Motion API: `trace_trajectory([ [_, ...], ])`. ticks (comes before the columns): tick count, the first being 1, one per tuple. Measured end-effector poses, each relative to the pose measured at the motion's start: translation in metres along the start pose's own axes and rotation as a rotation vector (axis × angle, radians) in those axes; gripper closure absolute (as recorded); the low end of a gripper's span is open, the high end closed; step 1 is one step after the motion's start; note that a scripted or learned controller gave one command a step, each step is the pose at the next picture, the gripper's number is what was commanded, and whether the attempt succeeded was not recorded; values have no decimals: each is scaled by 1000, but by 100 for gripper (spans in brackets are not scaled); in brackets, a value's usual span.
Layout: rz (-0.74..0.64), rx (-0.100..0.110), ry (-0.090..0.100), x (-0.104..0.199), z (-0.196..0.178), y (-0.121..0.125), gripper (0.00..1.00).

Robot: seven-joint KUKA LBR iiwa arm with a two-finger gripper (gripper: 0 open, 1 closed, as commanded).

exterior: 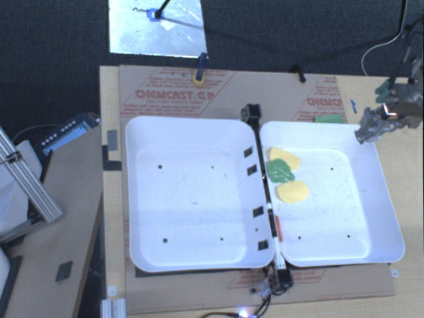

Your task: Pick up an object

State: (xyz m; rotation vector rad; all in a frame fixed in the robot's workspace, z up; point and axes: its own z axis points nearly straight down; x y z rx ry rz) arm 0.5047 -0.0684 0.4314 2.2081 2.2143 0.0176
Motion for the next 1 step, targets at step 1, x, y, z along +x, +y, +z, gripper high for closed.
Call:
trace_trajectory([
  [1, -9, 26, 5, 84, 113, -21, 100],
])
